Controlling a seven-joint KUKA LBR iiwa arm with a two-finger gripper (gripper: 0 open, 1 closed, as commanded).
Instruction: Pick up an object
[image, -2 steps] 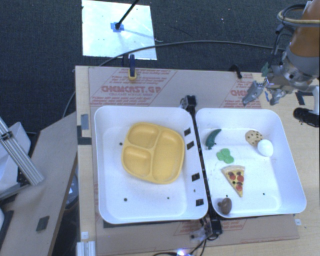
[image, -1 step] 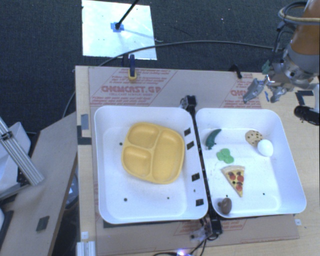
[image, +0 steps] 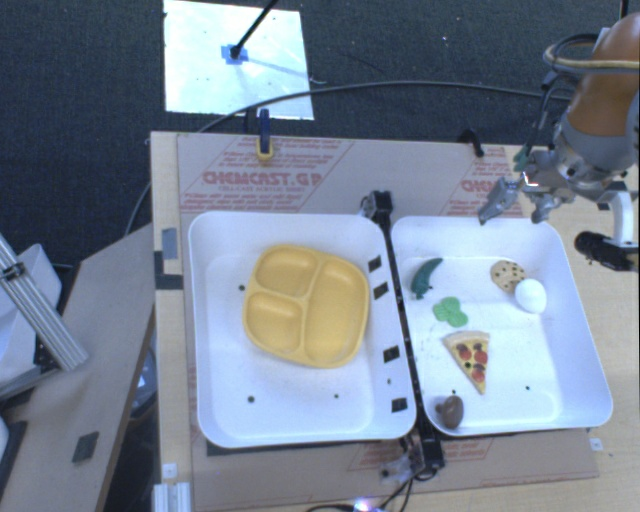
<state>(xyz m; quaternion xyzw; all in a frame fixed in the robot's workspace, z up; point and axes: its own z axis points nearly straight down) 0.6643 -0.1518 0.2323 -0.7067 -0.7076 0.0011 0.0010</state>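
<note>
My claw (image: 520, 203) hangs over the right bin's (image: 590, 385) far rim, fingers spread, nothing between them. In that bin: pepper (image: 426, 275), cookie (image: 507, 273) touching egg (image: 530, 296), green piece (image: 450, 312), pizza slice (image: 470, 358), brown lump (image: 450, 411). Left bin (image: 215, 400) holds a yellow tray (image: 305, 305)

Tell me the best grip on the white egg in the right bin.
Take the white egg across its narrower middle, coming straight down. It lies on its side on the bin floor, touching the round tan cookie at upper left, so close the fingers along the free axis, away from the cookie.
</note>
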